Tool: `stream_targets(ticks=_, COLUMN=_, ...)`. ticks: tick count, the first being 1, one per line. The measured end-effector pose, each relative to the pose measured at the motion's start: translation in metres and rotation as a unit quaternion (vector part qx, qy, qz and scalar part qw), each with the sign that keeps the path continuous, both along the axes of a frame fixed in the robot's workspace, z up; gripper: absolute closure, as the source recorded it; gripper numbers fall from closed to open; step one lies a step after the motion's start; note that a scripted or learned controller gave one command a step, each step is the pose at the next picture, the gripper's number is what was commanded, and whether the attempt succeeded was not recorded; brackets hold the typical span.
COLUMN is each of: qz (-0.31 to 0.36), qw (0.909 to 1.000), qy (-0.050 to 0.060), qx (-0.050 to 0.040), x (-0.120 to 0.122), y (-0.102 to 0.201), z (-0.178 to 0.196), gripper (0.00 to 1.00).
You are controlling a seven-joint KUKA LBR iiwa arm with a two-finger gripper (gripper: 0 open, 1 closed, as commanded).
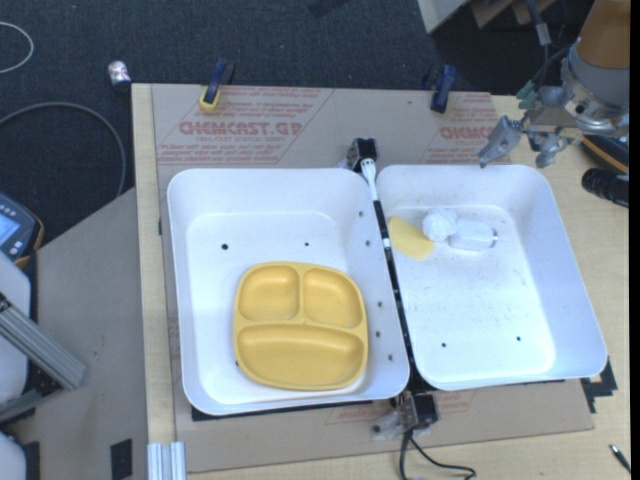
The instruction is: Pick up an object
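In the right bin's (560,268) far-left area: a yellow piece (410,238) by the divider edge, with a white lump (437,225) and a clear-white piece (472,237) touching just beside it. Pincer (522,144) hovers over the bin's far rim, fingers spread, nothing held. Best bet: target the yellow piece, descend straight, stay off the wall. Yellow tray (299,325) in the left bin (200,268) is too flat.

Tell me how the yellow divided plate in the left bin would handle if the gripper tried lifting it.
The yellow divided plate looks like rigid moulded plastic, so probably stiff and light. It lies flat in the left bin, so its low rim may be hard to pinch. Its glossy surface could slip.
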State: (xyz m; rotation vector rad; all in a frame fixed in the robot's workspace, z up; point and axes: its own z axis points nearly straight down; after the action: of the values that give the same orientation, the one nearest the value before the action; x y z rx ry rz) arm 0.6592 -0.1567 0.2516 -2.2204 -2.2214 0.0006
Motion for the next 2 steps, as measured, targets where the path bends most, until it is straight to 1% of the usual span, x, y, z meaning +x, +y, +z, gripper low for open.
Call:
stream_targets(ticks=1, qz=0.004, qw=0.9999, qy=-0.011, qx=-0.0007, x=-0.021, y=0.069, z=0.179, gripper=0.00)
stream_targets(ticks=2, qz=0.009, qw=1.0000, qy=0.000, qx=0.0027, x=-0.049, y=0.224, z=0.176, gripper=0.00)
